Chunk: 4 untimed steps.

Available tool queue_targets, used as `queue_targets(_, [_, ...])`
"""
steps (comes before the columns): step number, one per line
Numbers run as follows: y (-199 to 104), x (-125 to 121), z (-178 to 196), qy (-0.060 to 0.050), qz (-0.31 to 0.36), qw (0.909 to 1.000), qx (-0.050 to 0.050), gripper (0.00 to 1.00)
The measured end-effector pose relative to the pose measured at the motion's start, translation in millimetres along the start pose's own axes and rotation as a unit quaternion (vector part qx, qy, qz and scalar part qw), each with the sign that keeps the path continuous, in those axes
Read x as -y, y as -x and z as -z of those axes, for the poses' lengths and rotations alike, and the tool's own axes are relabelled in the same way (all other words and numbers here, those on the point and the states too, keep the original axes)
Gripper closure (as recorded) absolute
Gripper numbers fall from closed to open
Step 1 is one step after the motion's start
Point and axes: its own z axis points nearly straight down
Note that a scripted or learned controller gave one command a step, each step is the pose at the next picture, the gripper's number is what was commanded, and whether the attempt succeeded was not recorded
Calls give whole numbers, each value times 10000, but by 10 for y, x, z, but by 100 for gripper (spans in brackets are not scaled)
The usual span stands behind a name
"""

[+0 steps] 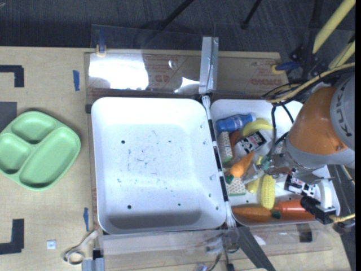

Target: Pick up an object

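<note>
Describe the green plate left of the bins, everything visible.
The green plate is pale green, matte, plastic-looking, with rounded corners and three compartments: two small ones at the back, one long one in front. It lies flat, right side up, on the wooden bench, apart from the left bin. Nothing rests in it.

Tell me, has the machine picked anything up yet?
Done: the grey arm with the orange band has reached into the right white bin. In hand: its gripper sits low among the toy foods near the yellow corn cob. Left: no lift visible yet.
</note>
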Motion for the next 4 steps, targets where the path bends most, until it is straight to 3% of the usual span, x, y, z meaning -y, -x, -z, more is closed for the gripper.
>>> queue_targets(1, [97,142,785,-7,1215,9926,-32,0])
queue_targets(2, [365,-100,13,8,1295,9916,-19,0])
queue_targets(3, [366,-94,6,1,1292,9916,-22,0])
queue_targets(4, [-20,105,-101,28,-269,9996,15,0])
